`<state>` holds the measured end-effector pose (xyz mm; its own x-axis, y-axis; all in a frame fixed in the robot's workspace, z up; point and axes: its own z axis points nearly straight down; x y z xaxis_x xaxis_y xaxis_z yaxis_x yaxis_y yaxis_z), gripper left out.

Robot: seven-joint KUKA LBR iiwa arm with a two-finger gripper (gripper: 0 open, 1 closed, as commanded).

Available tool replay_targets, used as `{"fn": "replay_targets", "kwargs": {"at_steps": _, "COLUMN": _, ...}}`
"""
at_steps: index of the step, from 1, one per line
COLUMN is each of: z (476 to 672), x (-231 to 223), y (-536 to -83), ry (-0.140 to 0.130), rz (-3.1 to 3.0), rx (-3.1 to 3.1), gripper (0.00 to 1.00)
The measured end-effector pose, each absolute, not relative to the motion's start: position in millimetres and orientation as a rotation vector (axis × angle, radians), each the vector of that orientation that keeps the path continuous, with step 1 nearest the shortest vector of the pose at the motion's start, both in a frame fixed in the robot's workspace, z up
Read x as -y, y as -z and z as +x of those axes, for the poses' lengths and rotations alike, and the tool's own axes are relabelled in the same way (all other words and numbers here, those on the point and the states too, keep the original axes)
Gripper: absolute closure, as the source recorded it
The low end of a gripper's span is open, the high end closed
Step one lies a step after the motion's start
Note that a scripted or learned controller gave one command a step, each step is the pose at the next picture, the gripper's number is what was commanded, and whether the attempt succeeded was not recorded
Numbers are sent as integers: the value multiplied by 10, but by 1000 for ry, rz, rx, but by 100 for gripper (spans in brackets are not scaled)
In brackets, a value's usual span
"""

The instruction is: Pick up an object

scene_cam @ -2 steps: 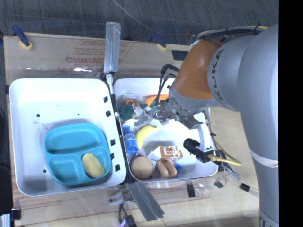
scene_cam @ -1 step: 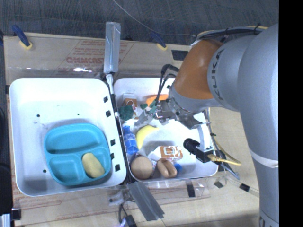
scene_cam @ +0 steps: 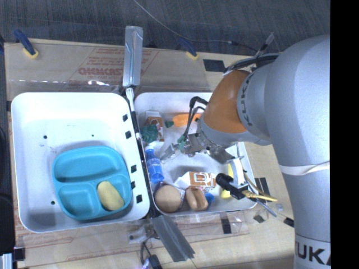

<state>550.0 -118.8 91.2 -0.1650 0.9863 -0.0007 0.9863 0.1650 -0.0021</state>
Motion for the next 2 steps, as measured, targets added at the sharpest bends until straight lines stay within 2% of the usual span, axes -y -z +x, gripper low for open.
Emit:
{"fn": "replay_targets", "kwargs": {"at_steps": 1, "z": 6215, "x": 1020, "y": -1286, "ry": 3, "rz": -1985, "rx": 2438, "gripper": 0}}
{"fn": "replay_targets", "kwargs": {"at_steps": 2, "z": 6639, "x": 1228, "y": -1083, "ry": 22, "rz": -2114, "rx": 2342, "gripper": 0}}
